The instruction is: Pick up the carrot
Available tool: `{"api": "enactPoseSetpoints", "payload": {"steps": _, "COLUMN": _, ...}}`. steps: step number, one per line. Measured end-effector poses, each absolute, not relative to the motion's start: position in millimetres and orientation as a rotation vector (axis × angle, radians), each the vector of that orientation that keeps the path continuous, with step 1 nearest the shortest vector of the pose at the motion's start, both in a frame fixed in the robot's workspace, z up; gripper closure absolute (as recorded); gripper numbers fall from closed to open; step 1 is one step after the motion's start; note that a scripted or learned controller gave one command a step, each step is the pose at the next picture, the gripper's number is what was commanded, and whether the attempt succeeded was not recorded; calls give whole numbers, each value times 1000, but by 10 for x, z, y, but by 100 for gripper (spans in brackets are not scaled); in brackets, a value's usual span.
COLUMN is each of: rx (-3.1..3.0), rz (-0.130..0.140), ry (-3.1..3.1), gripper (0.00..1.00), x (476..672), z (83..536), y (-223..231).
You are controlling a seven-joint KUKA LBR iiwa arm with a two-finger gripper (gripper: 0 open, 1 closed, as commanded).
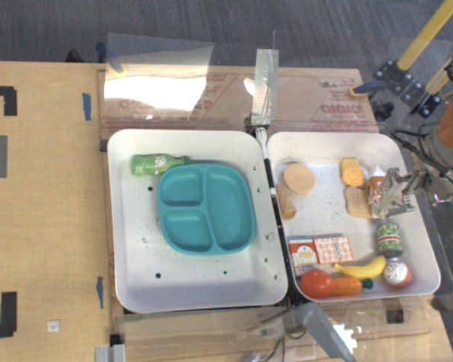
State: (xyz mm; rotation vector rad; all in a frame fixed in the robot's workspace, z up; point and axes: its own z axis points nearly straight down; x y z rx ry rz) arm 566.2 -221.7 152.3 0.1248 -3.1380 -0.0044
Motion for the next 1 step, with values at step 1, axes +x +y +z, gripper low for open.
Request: {"api": "enactPoseSetpoints", "payload": {"steps": 1, "rx": 126, "rz": 0, "ry": -3145, "gripper": 0, "x": 5681, "z": 1560, "y": -2222}}
